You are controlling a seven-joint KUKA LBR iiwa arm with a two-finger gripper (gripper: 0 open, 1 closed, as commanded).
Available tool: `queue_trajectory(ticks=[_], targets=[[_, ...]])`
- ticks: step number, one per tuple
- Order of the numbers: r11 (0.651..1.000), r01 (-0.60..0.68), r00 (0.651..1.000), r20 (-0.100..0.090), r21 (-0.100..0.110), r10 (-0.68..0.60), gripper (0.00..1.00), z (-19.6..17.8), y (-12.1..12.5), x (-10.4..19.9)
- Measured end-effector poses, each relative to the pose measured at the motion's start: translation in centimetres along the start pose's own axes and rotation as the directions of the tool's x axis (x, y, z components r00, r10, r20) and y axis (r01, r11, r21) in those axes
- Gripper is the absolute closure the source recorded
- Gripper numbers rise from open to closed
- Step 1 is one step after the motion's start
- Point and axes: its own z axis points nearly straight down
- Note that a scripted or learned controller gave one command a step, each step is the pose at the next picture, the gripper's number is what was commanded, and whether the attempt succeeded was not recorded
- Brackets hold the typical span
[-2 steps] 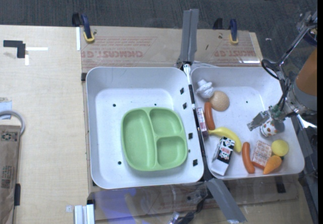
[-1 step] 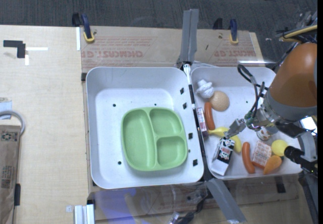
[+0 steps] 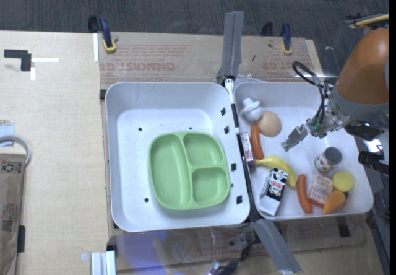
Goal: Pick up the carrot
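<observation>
A robot arm reaches in from the right of the frame, its hand (image 3: 296,136) hovering over the middle of the right-hand bin (image 3: 309,99) on the counter. Whether the hand is open or closed cannot be told at this angle; nothing shows in its grip. The carrot (image 3: 333,201) lies at the bin's lower right corner, just beside a small packet (image 3: 320,187) and below a yellow lid (image 3: 343,181), well apart from the hand. A sausage (image 3: 303,193), a banana (image 3: 275,163) and a milk carton (image 3: 273,192) crowd the lower middle. The task appears to be at the approach stage: the next move calls for travelling toward the lower right and descending over the carrot without catching its neighbours.
</observation>
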Motion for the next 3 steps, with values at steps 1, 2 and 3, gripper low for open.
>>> queue_trajectory(ticks=[1, 2, 3], targets=[[0.98, 0.198, 0.98, -0.002, 0.001, -0.198, 0.0, -3.6, -1.6, 8.5], [0.95, 0.311, 0.95, 0.0, 0.0, -0.311, 0.0, -3.6, 3.2, 8.6], [0.983, 0.182, 0.983, 0.0, 0.0, -0.182, 0.0, -11.4, 2.3, 15.3]])
